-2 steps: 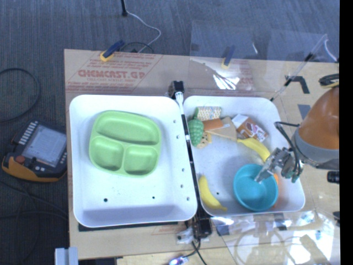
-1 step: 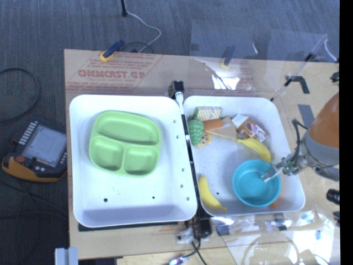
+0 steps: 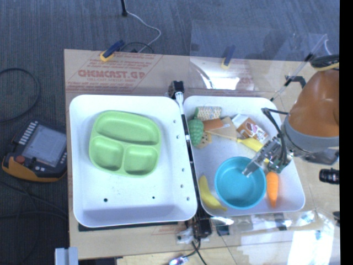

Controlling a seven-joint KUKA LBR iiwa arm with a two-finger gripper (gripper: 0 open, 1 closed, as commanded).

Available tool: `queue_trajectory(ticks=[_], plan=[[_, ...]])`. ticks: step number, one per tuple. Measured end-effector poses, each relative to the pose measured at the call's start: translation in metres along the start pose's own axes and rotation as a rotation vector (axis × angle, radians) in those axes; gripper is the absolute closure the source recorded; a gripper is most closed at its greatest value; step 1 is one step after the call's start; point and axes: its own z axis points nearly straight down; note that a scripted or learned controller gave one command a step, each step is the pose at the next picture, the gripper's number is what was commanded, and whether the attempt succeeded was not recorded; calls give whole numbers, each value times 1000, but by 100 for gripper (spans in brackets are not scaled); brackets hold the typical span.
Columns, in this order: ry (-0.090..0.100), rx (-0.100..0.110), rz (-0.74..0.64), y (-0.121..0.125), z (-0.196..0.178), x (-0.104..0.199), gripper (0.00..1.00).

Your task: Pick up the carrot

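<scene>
Camera view: the carrot lies in the lower right of the frame, in the right bin, just beside the blue bowl. The tool hangs over the bowl's upper right rim; its grip state cannot be told.

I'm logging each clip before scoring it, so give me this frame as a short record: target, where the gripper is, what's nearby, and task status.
target: carrot, lying in the right bin near its right edge
gripper: gripper over the blue bowl rim, left of the carrot
grasp: nothing seen held; carrot lies apart from the gripper
neighbours: banana left of the bowl; food packets at the bin's top
left bin: green divided tray
status: carrot not yet picked up
</scene>
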Motion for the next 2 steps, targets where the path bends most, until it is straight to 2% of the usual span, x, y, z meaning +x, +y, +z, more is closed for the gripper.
queue_trajectory(ticks=[1,2], plan=[[0,6,145,36,17,23,100],[-4,1,19,47,-49,-61,100]])
